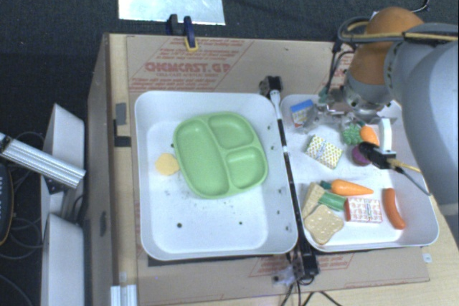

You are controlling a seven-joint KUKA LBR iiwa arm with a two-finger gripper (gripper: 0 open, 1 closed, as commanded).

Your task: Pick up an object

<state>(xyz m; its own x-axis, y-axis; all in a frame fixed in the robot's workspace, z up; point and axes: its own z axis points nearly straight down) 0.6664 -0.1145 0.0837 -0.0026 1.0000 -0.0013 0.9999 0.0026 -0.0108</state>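
End effector (pixel 343 111) hangs low over the far end of the right bin (pixel 423 229), its finger state not resolvable from this angle; candidate objects crowd just beside it — blue-and-white packet (pixel 302 112), patterned pouch (pixel 323 151), green-and-orange veg piece (pixel 357 134), purple item (pixel 361 155) — so a descent risks landing between pieces, nudging the packet against the bin wall, or pinching two at once. Nearer end of that bin: carrot (pixel 351 188), crackers (pixel 322 220), red-checked block (pixel 363 210), sausage (pixel 393 208). Left bin (pixel 154 226) carries a green divided plate (pixel 219 154) and yellow disc (pixel 167 165); both bins sit on a cardboard-lined bench (pixel 188 64) over dark carpet, clamp (pixel 188 30) at the far edge.
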